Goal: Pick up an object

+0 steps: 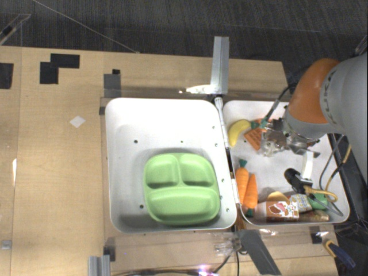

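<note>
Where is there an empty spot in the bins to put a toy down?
The left bin has bare white floor all around the green tray, widest along its top edge and left side. The right bin is crowded: a banana, carrots and a bottle ring the gripper. A small bare patch lies between the carrots and gripper.

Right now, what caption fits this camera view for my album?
Grey robot arm over right white bin of toy food; green divided plastic tray in left bin.

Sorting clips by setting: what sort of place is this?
Likely a robotics lab: a grey arm reaches over two white bins on a wooden bench, with toy food like carrots.
</note>
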{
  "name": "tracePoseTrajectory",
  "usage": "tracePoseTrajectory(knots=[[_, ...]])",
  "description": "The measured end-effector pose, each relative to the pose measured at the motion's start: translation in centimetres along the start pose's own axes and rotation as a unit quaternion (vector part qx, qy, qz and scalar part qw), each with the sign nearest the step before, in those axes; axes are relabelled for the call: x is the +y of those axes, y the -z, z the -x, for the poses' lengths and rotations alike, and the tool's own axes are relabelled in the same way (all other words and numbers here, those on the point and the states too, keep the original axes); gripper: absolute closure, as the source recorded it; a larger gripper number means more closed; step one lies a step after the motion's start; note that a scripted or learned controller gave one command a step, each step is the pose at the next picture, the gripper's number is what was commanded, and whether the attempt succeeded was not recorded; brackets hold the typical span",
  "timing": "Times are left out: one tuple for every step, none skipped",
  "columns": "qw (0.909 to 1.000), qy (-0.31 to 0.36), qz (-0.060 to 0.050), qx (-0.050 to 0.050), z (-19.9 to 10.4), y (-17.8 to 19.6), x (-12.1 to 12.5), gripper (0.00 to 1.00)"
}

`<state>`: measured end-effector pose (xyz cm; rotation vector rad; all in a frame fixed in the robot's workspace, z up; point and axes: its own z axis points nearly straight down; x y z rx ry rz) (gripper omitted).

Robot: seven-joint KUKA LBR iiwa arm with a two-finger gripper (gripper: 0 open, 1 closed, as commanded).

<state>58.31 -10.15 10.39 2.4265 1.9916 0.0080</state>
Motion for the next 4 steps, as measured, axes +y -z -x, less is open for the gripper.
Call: tracePoseTrajectory(knots=[[1.0, 0.0, 0.0, 0.0, 0.0, 0.0, 0.0, 0.0], [1.0, 0.002, 0.005, 0.0, -1.4, -1.5, 4.9, 0.0], [1.0, 0.007, 0.006, 0.001, -1.7, -0.4, 5.1, 1.0], [0.9997, 0.025, -0.001, 0.0, -8.9, 8.1, 7.2, 1.0]])
